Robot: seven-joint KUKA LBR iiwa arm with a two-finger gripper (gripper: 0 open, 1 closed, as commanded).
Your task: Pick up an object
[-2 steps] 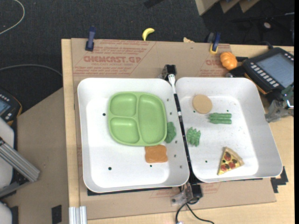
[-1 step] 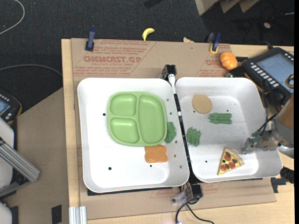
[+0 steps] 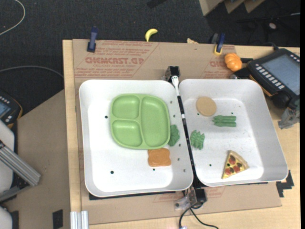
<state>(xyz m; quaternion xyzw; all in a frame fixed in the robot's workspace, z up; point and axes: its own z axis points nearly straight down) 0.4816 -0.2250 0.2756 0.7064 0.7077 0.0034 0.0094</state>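
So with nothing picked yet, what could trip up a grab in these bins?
The green leafy piece lies tucked against the green divided plate, so a grab there may snag the plate. The orange piece touches the plate's lower edge too. The pizza slice lies flat and thin, so it may slip.

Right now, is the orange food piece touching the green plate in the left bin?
Touching, as far as the camera view shows: the orange piece sits against the green plate's lower edge with no white bin floor showing between them.
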